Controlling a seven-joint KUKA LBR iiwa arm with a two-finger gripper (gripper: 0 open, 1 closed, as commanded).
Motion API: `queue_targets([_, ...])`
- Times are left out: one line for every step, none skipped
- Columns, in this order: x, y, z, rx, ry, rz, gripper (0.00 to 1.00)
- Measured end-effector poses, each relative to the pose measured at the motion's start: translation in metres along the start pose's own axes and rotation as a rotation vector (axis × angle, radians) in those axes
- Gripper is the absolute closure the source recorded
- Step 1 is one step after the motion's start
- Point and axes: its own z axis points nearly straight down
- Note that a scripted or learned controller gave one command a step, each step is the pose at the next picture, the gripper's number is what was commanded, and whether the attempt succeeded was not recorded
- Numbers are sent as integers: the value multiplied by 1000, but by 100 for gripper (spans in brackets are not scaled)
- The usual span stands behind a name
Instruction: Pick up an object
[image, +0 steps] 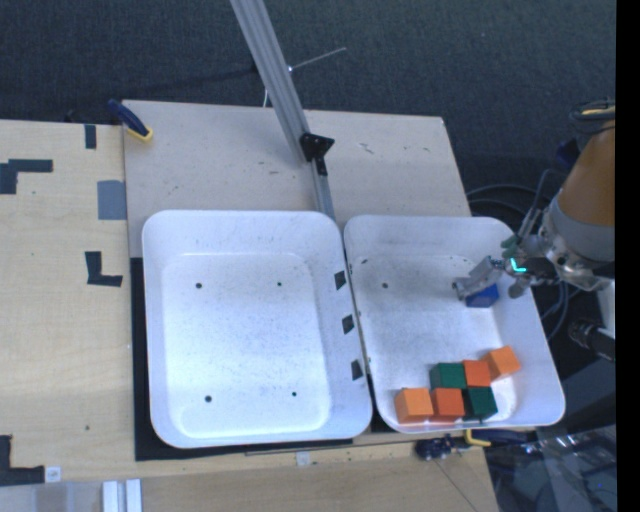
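- The arm (590, 195) enters from the right edge of the scene and extends over the right rim of the right bin (400, 240).
- The gripper (482, 285) sits low over the right part of the right bin, about halfway between that bin's far and near walls.
- A small blue block (484, 295) lies directly at the gripper's tip. The view does not resolve whether the block sits between the fingers or only touches them, so the gripper's state cannot be told.
- A teal indicator light (517, 266) shows on the gripper body, just right of the blue block.
- A cluster of blocks occupies the near right corner of the right bin, well apart from the gripper.
- In that cluster, one orange block (413, 403) lies furthest left, with a second orange block (449, 402) touching its right side.
- A green block (449, 376) lies just beyond the second orange block, and a dark green block (482, 401) lies to the right of it.
- Two further orange blocks (478, 373) (504, 361) lie at the far right of the cluster, against the green ones.
- The left bin (160, 240) stands beside the right bin, the two rims touching along the centre.
- A grey metal rail (280, 80) runs at a slant from the far edge of the scene down to the junction of the bins, with a black clamp (316, 146) on it.
- A blue and yellow tool (130, 118) lies on the bench at the far left corner.
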Motion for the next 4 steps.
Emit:
queue_targets([0,1,-2,-4,-1,-2,0])
queue_targets([1,7,44,0,-2,-1,0])
queue_targets([11,8,102,2,0,-2,0])
queue_targets([12,7,123,-1,-2,-1,0])
